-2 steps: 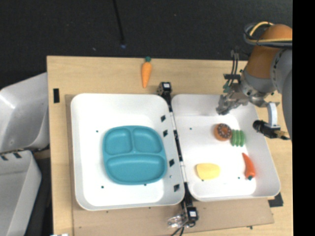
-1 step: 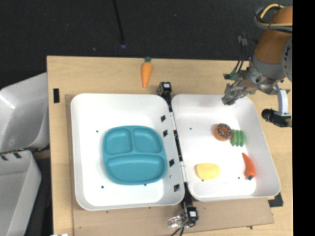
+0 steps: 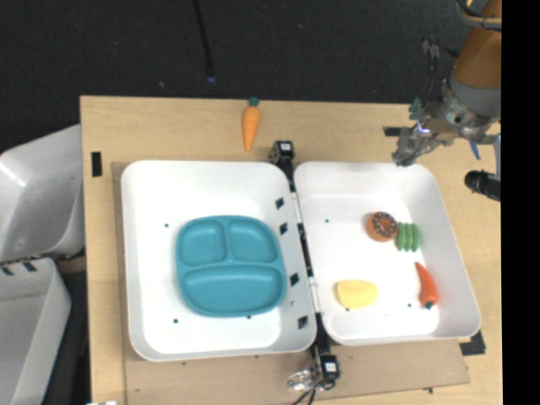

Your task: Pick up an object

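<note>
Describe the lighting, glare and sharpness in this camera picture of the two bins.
Camera view: even overhead light, soft shadows under the blue tray; the white bins are bright, nearly washed out at the rims; the background is dark; the gripper at the bench's far edge looks slightly blurred; the small toys stay fairly sharp.

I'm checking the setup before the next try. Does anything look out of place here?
Yes: a toy carrot lies on the bare bench, beyond the left bin, outside both bins. The other toys sit in the right bin. The claw is above that bin's far edge.
</note>
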`<move>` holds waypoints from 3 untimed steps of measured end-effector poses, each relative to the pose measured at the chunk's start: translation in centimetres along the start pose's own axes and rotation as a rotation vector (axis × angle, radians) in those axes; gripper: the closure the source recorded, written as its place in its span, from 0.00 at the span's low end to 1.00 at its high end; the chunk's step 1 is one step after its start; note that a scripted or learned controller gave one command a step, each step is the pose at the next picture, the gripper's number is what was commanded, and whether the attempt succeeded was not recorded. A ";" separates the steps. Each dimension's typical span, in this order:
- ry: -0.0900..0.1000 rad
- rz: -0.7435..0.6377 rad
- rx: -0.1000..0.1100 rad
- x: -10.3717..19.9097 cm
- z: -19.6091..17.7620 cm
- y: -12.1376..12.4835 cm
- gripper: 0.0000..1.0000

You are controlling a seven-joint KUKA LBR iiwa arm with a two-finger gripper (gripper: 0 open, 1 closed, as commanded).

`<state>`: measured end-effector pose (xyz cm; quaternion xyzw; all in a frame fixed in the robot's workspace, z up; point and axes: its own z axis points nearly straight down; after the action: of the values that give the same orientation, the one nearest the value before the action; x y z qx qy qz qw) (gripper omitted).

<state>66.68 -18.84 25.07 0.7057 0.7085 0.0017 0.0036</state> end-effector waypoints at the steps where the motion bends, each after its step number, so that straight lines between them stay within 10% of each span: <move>1: 0.003 -0.002 0.006 5.1 -1.0 -1.3 1.00; 3: 0.003 -0.002 0.009 14.9 1.1 -5.2 1.00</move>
<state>61.45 -3.92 23.84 0.7051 0.7091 -0.0005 -0.0007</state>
